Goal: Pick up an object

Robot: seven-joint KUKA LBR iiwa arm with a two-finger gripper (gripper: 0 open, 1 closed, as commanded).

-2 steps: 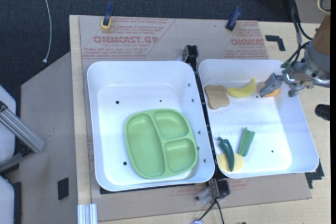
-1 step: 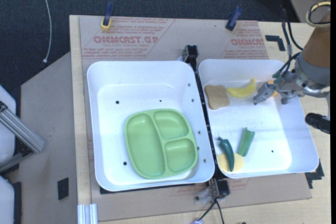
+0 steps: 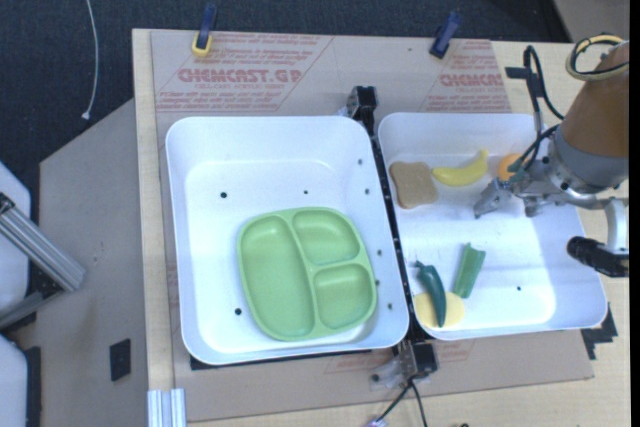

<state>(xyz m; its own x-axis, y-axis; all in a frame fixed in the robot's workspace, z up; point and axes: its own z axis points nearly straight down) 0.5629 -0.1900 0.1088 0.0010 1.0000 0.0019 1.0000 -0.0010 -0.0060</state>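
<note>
Banana (image 3: 461, 170): laid in the right bin (image 3: 560, 315) near its far wall, just beside a bread slice (image 3: 412, 183). A green stick (image 3: 468, 271) and a corn cob (image 3: 434, 296) are found near the front wall. A green tray (image 3: 305, 270) is held in the left bin (image 3: 200, 215). End effector (image 3: 500, 195): placed right of the banana; its state cannot be told.

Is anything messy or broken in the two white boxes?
Nothing looks broken or spilled. The green tray sits a bit crooked in the left bin. In the right bin, the toast, banana and green pieces lie loosely apart.
</note>
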